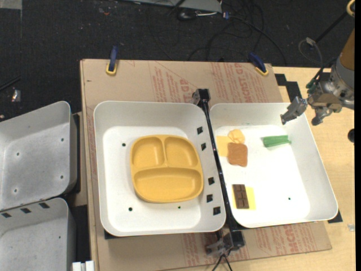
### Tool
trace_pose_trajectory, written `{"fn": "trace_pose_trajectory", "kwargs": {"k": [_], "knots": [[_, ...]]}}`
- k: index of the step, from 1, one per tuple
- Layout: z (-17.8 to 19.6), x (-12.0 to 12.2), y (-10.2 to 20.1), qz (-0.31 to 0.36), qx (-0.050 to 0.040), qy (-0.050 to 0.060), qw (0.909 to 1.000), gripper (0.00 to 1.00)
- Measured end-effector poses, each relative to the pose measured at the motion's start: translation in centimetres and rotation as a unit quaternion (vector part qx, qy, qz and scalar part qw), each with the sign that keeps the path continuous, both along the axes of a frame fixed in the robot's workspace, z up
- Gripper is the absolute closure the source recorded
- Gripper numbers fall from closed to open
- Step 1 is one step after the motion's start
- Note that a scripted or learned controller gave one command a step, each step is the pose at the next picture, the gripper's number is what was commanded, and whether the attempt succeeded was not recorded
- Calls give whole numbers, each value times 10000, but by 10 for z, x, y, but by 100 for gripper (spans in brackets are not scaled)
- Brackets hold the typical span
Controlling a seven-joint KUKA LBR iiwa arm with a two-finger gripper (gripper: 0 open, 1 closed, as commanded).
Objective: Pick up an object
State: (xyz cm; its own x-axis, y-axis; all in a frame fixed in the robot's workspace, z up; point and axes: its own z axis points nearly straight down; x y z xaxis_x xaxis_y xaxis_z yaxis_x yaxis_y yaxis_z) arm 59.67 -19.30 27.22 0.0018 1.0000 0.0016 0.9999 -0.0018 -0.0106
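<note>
I am holding my gripper (307,110) over the far right corner of the right bin (316,205), its two fingers spread apart with nothing between them. So the pick is not yet made; as I judge it, everything is left to do: choosing a piece, coming down on it, closing and lifting.

Nearest to me, a green piece (275,141) is lying flat on the bin floor, just left of and nearer than my fingers, apart from everything else, so it looks the easiest target. Further left, a brown piece (237,154) is sitting against a yellow piece (224,147) and a pale orange one (236,135), all crowding close to the bin's left wall; grasping there, I am risking a finger landing on a neighbour. Nearer still, a dark brown block (240,196) is lying on a yellow slip (249,198).

Beyond the divider, the left bin (110,123) is holding a yellow sectioned plate (167,169), well apart from my reach.
</note>
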Motion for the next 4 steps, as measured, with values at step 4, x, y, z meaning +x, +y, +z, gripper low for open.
{"fn": "trace_pose_trajectory", "kwargs": {"k": [4], "knots": [[-178,-10,15,8,1,-24,10000,0]]}}
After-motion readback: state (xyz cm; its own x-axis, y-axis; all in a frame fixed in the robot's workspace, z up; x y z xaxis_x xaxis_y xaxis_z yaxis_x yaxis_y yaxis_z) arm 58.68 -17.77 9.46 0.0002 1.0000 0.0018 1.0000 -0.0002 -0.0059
